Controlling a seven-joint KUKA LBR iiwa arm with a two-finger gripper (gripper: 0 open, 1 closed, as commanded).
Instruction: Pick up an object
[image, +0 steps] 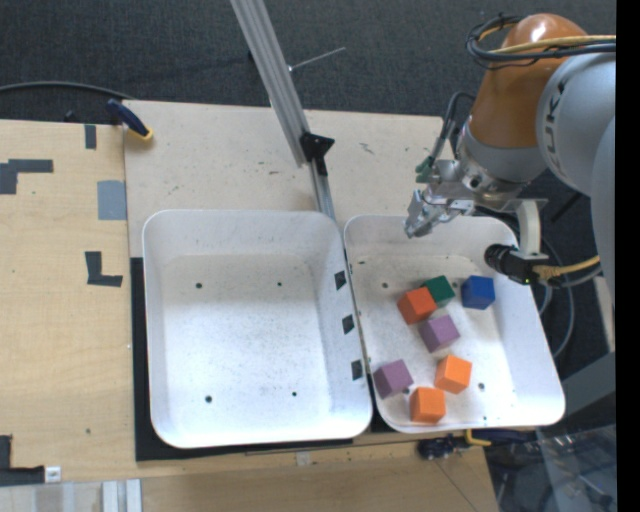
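The right bin (520, 375) holds several small cubes: a blue cube (479, 292), a green cube (439, 291), an orange cube (416, 304), a purple cube (438, 332), a second purple cube (393, 377), and two more orange cubes (454, 373) (428, 404). My gripper (421, 222) hangs over the bin's far edge, above and behind the cubes, with nothing seen between its fingers.
The left bin (160, 300) stands beside the right one, sharing a middle wall. A slanted metal rail (285, 95) runs from the top down to the bins' far junction. A black cable with a yellow-blue plug (130, 118) lies on the bench at far left.
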